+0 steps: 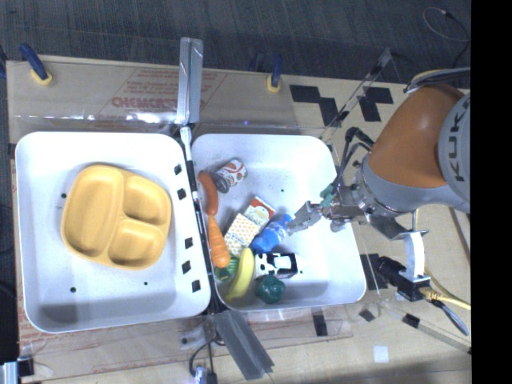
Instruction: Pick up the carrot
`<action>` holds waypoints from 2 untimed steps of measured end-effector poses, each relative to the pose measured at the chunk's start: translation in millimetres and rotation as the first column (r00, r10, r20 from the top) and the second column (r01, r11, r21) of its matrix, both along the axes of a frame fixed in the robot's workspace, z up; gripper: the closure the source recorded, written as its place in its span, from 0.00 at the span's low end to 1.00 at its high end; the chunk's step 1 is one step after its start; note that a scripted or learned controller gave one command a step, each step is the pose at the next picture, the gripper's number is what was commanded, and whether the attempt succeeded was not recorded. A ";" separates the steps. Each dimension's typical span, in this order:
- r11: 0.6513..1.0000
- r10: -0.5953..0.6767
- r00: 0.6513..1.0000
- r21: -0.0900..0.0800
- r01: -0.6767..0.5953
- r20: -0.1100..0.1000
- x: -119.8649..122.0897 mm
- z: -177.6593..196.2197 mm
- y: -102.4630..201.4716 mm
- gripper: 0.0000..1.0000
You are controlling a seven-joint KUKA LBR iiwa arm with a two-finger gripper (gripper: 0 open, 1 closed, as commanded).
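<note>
In the right bin, end effector (298, 219): low over the white floor, pointing left; whether it is open or closed I cannot tell.
Nearest thing: a blue bottle (273, 234) lies at the tip; contact cannot be told.
Right bin (320, 154): holds a heap of things toward its left and lower part.
Carrot (218, 244): orange, lying lengthwise along the left wall of the right bin, apart from the end effector.
Sausage (209, 192): reddish brown, just above the carrot along the same wall.
Can (230, 174): red and white, on its side near the top of the heap.
Small boxes (249, 223): patterned cartons between the carrot and the bottle.
Banana (242, 275): yellow, near the bin's lower edge, beside a green item (270, 290) and a black-and-white item (279, 264).
Left bin (36, 238): holds a yellow divided plate (117, 214).
Arm (416, 146): reaches in from the right over the right bin's edge, orange band high, wrist angled down and left.
Counter (104, 86): carries both bins side by side.
</note>
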State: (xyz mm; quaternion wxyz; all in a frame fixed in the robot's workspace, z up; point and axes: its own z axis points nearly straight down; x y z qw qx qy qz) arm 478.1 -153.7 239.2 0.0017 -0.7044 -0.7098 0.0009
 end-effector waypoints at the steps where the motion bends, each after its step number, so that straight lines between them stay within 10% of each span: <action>1: 1.000 0.006 1.000 0.000 -0.006 -0.001 0.7 10.0 0.4 1.00; 2: 0.984 -0.180 0.984 -0.003 0.180 0.002 32.8 9.3 -40.6 1.00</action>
